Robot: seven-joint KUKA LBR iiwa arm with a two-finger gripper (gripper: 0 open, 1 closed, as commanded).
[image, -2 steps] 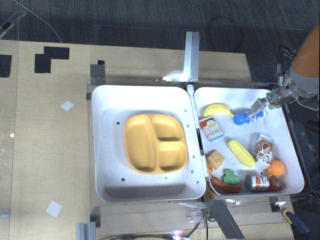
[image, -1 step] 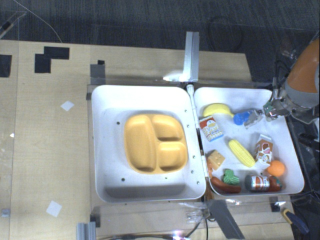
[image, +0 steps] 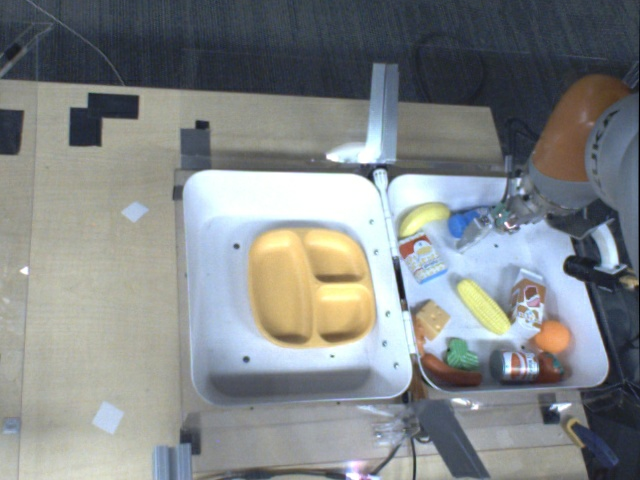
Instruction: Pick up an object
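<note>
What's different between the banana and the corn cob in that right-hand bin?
The banana is curved and smooth; the corn cob is straight and looks bumpy. The banana lies near the bin's far left corner, beside the divider; the corn cob lies near the middle, slanted. Both are yellow, lying flat in the right bin, apart from the hand.

One fixed camera high above the bench, slanted down over both white bins.
</note>
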